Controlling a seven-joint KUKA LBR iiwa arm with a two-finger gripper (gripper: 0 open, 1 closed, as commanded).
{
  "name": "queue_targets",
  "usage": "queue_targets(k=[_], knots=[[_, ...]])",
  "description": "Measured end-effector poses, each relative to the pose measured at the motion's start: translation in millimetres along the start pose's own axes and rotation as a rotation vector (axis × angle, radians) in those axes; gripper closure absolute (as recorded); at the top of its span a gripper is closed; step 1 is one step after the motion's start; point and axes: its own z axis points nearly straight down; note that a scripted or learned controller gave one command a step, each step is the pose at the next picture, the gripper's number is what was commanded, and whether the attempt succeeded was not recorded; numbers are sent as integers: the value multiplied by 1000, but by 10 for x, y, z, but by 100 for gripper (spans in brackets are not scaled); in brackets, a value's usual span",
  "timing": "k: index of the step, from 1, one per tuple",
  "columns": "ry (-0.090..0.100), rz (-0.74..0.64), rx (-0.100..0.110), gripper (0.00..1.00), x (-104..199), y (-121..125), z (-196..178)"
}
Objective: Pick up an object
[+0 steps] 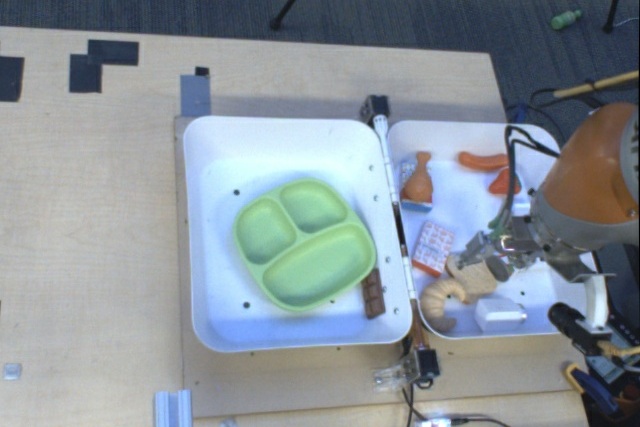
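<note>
**A:** We're looking down on the surface (100,245), two white bins side by side. The left bin (215,215) carries a green divided plate (305,243) and a small brown bar (373,295) tucked just beside the plate's lower right edge.

**B:** And the action's on the other side. The arm (595,180) reaches into the right bin (530,320), with the end effector (487,253) low over the clutter near the bin's front.

**A:** Crowded spot. A tan, croissant-shaped pastry (452,293) sits right under it, a red-and-white patterned packet (433,247) just to its left, a white block (499,318) close by.

**B:** Is it gripping anything?

**A:** Honestly, I cannot tell. The tip is a blur of metal against the pastry, and nothing shows clearly between it.

**B:** So the likeliest target is that pastry, near the bin's front left corner. What's the risk?

**A:** My read: it's curved and lumpy, so a pinch could slide off and roll it away. With neighbours this near, the tip could nudge the packet or catch the block instead.

**B:** Farther back there's a drumstick-shaped toy (419,177) and an orange carrot (483,159), well apart from the trouble.

**A:** Right, and the bin wall is near enough that a shoved pastry could wedge against it.
</note>
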Motion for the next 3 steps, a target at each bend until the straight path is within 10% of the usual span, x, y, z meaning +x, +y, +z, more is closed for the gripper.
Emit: queue_targets(k=[1, 2, 3], knots=[[0, -2, -5, 100, 4, 21, -113], [-1, -2, -5, 0, 4, 20, -112], [-2, 0, -11, 0, -624, 37, 472]])
